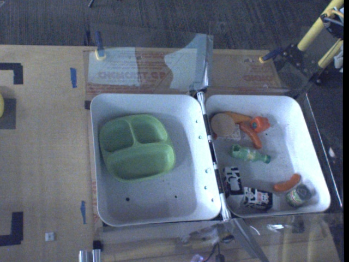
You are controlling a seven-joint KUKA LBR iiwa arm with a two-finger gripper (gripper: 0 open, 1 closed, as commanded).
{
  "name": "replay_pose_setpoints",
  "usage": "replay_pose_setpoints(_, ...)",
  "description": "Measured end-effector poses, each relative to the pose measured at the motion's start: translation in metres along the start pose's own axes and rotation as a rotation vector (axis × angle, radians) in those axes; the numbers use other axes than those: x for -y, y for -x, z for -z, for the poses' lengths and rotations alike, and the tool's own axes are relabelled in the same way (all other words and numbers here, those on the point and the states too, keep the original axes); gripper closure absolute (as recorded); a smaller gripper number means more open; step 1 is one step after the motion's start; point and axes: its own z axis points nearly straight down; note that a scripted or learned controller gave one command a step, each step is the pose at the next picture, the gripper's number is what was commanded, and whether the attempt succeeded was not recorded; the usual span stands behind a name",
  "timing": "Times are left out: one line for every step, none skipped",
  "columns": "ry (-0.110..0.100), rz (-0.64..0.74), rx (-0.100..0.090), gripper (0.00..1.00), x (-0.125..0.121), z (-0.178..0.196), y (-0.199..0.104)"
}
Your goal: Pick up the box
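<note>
A small black-and-white patterned box (233, 180) lies in the right bin (310, 141), against its left wall near the front. A second black-and-white box (257, 198) lies flat just to its right, by the front wall. The two sit close together, nearly touching at a corner.
Also in the right bin are a tan round bun (222, 125), an orange toy (254, 127), a green bottle (250, 155), an orange sausage-shaped piece (287, 183) and a small can (299, 195). The left bin (158, 201) holds a green divided plate (136, 146). Yellow bars (320, 23) stand at the far right.
</note>
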Motion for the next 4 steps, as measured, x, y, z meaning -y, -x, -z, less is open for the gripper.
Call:
replay_pose_setpoints(0.003, -0.128, -0.004, 1.0, -0.001, 0.031, 0.0)
replay_pose_setpoints(0.002, -0.137, -0.002, 1.0, -0.001, 0.031, 0.0)
replay_pose_setpoints(0.0, -0.142, -0.001, 1.0, 0.009, -0.061, 0.033)
replay_pose_setpoints(0.003, -0.058, -0.003, 1.0, -0.001, 0.032, 0.0)
